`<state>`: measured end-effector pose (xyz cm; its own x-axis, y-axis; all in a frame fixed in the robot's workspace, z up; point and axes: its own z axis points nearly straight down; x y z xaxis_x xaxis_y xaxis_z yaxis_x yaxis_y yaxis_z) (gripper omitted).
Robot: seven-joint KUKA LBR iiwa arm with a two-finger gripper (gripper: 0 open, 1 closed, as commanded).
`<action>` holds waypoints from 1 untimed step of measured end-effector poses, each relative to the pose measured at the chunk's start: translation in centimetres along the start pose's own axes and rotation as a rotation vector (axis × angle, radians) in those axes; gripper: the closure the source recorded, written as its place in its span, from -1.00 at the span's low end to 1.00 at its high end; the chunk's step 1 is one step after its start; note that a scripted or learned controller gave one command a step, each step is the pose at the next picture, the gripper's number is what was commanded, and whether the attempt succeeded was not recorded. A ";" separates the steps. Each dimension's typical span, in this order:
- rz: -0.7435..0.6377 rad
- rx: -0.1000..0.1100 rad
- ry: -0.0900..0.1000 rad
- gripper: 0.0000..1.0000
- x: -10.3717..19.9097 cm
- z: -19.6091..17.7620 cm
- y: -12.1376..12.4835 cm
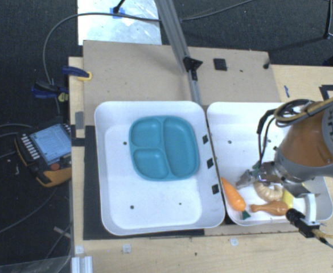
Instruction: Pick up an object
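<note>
Since the gripper (pixel 256 178) hangs low over the near half of the right bin (pixel 240 110), the choice of target comes down to what lies closest beneath it. Whether it is spread or closed cannot be told from this angle, and nothing can be seen held in it.

Just under and slightly toward the arm lies a pale curled piece (pixel 270 192), touching or nearly touching the metal tip. To the other side, toward the wall shared with the left bin (pixel 115 209), lies an orange carrot (pixel 233 194). Its long axis runs on a slant from the far left to the near right, green end nearest the camera. A brown drumstick-shaped piece (pixel 270 209) lies along the bin's near wall, with a small yellow piece (pixel 287 198) just beside it.

These four crowd one corner, so a grasp there risks nudging a neighbour or the wall. The carrot looks the freest, though the shared wall is close. The bin's far half offers open room for lifting away. A blue divided plate (pixel 165 148) sits in the left bin, well apart.
</note>
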<state>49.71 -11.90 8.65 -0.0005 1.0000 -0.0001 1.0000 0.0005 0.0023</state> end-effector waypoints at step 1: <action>0.000 -0.006 -0.002 1.00 0.0 -1.3 0.2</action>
<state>49.90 -11.93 9.99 -0.0003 1.0000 -0.0017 1.0000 0.0003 0.0081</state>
